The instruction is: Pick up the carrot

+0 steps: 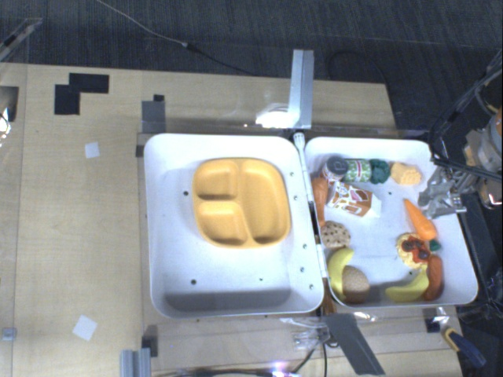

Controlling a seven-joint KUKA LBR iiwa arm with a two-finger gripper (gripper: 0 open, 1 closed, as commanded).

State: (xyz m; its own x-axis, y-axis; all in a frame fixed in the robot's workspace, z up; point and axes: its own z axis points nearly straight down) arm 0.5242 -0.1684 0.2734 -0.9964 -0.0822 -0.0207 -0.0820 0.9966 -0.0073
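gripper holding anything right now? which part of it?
Nothing held. The gripper sits at the right bin's right edge, just above the carrot, which lies on the bin floor.

A robotics lab or test bench is indicated. Two white bins are fixed side by side on a pale wooden bench. Beside the bins, black markers are stuck to the bench, metal brackets are mounted behind them, and cables are trailed across dark carpet beyond.
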